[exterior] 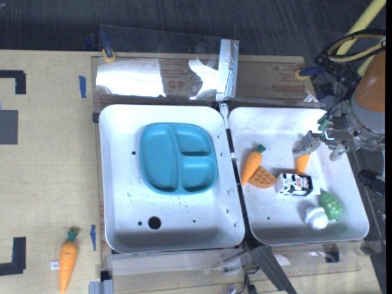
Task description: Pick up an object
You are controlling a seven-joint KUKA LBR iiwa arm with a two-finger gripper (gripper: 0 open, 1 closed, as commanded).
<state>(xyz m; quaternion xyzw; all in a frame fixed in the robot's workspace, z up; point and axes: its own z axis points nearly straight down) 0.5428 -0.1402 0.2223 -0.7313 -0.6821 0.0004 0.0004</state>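
The metal two-finger gripper point(309, 144) hangs over the far right part of the right shallow white plastic bin point(349, 225), its fingers seemingly spread just above a small orange cone-shaped toy point(302, 162), though the view is too coarse to be sure of contact. Left of it lie a smooth plastic carrot with a green tip point(252, 164) and a ridged orange waffle point(263, 178), touching. Nearer sit a black-and-white carton point(295, 184) and a knobbly green-and-white piece point(324, 210). The left bin point(116, 225) bears a glossy blue divided tray point(178, 157).
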